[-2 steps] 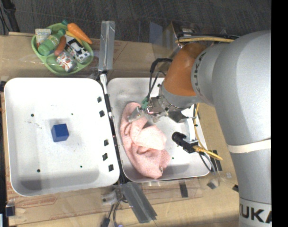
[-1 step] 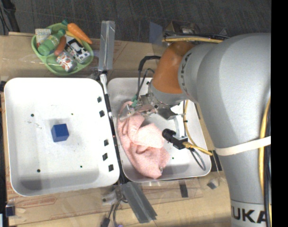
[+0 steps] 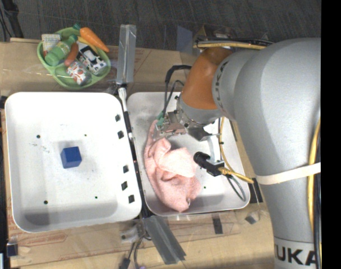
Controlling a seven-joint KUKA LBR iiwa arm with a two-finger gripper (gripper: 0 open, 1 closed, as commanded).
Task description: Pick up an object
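In the right bin (image 3: 226,203), a crumpled pink cloth (image 3: 171,174) is lying against the left wall, and the gripper (image 3: 169,125) is hanging just over its upper end, too hidden to judge; farther left a blue cube (image 3: 71,156) is sitting in the left bin (image 3: 24,122)

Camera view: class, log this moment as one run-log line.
arm: over right bin | pincer: at pink cloth's top edge, grasp unclear | blue cube: left bin, untouched | pick: unconfirmed
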